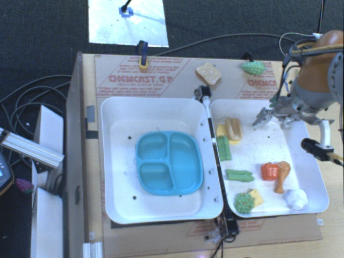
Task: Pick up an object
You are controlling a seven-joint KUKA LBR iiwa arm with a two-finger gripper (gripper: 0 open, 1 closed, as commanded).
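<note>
The arm (317,63) is reaching in from the right and hanging over the back part of the right bin (317,184). Its gripper (273,117) is pointing down toward the bare white floor there, and the two fingers are standing spread apart with nothing between them — so no object is being held at this point.

Everything that could be picked is lying untouched, as far as this view is showing. In the right bin a bread roll (233,128) is sitting near the divider, just beside a green bean pod (223,147); a second green pod (239,175) is lying nearer the middle. An orange-red chicken drumstick (276,172) is resting toward the front, well apart from the gripper, with a white crumpled lump (295,198) at the front right corner and a green broccoli piece (244,201) touching a yellow wedge at the front left. The left bin (115,160) is holding a blue divided tray (169,163). Outside the bins (on the cardboard behind them) a slice of toast (208,73) and another green leafy toy (253,67) are lying.

My reading is that the task is at its very start — the approach is under way, while the descent, the closing on an object and the lift are all left to do. The roll looks like the nearest candidate.
</note>
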